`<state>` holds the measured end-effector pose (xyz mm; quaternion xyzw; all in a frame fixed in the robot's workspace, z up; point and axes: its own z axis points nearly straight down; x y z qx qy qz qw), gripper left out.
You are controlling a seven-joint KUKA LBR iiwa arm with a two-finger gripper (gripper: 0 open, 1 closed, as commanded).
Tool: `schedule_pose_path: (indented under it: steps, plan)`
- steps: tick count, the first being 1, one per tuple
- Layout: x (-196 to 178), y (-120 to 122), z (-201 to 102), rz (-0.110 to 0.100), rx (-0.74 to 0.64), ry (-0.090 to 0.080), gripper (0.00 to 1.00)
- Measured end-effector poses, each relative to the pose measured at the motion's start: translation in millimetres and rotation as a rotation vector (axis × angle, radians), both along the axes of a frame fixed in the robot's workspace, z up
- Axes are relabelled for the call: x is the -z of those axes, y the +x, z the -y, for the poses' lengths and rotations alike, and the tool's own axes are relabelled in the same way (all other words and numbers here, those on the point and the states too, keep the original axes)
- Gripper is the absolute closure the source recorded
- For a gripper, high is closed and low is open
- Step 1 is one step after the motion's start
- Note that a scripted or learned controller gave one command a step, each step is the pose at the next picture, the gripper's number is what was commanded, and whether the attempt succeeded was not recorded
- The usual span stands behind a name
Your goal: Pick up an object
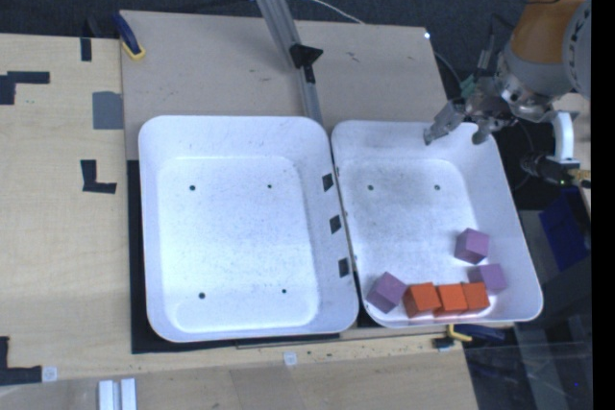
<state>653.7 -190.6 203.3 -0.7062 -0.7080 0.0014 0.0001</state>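
The right bin [413,141] holds several blocks along its near edge. Three orange blocks [446,300] lie in a row, with a purple block [387,290] at their left end, a second purple block [472,245] higher up and a third [493,277] close to the near right corner. My gripper [454,129] hangs over the bin's far right corner, far from the blocks. It is open, its two fingers spread apart, with nothing between them.
The left bin [231,134] sits beside the right one, joined by black clips [334,224]. A slanted aluminium bar [279,10] rises from behind the bins. The bench carries black tape marks [91,176] at the left.
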Motion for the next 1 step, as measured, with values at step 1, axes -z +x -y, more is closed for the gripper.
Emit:
schedule_pose_path:
  steps: [1]
  plan:
    - [92.8,-12.2,-53.1,-0.007,-0.002,0.004,0.0]
